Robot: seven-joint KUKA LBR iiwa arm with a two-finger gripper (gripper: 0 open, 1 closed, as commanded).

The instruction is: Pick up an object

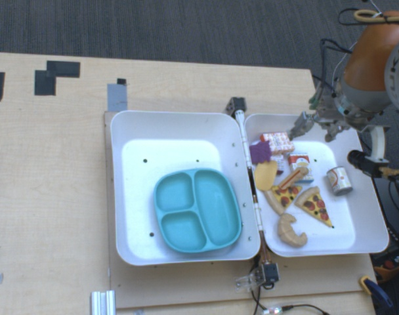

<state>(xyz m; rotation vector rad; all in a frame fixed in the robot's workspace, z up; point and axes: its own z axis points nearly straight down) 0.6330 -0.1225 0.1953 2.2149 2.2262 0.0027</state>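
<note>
Reaching in from the right, I had my end effector (316,127) poised over the far edge of the right bin (363,238), its two fingers spread wide apart with nothing between them. One fingertip pointed toward the near-left, the other sat further right, above the bin's back wall.

The right bin held all the loose pieces. Nearest my fingers lay a small red-and-white packet (276,141), and just beside it a purple block (259,152). Below those sat a yellow wedge (266,174), touching the cluster around it. A second red-and-white box (298,159) rested by a sausage-like orange stick (291,178). A toy pizza slice (315,207) lay toward the middle of the bin, with a smaller pizza piece (286,195) at its left. A croissant (291,231) sat nearest the front wall. A small tin can (339,180) lay on its side, apart from the rest on the right.

The left bin (130,238) carried a blue divided plate (198,210) with three compartments, resting toward the front right of that bin. Both bins stood side by side on the pale wooden table (48,195).
</note>
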